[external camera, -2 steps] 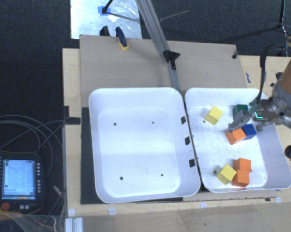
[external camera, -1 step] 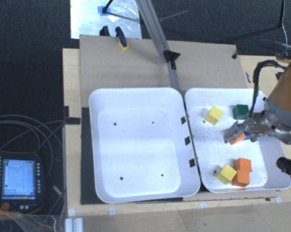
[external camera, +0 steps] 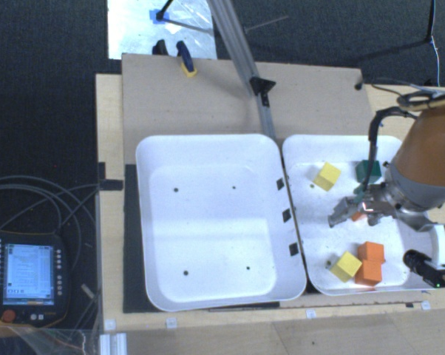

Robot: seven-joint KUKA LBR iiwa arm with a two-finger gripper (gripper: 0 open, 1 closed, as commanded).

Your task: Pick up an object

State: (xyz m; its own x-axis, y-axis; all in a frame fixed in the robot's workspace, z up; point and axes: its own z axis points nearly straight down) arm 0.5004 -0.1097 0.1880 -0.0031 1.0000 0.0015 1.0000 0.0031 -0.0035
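Note:
The right bin (external camera: 305,150) holds several small blocks. A yellow cube (external camera: 327,177) lies near its back left, and a dark green piece (external camera: 368,170) sits beside it to the right. At the front lie a second yellow cube (external camera: 347,266) and an orange block (external camera: 369,263), touching each other. My gripper (external camera: 350,211) hangs low over the middle of this bin, between the two groups, pointing left. A small reddish patch (external camera: 361,214) shows right at the gripper; I cannot make out what it is. The grey and orange wrist (external camera: 426,161) hides the bin's right part.
The left bin (external camera: 208,148) stands beside the right one, their walls meeting at a ridge with black clips (external camera: 287,214). A metal pole (external camera: 237,35) slants across the back. A pendant with cables (external camera: 24,276) lies off the bench's left.

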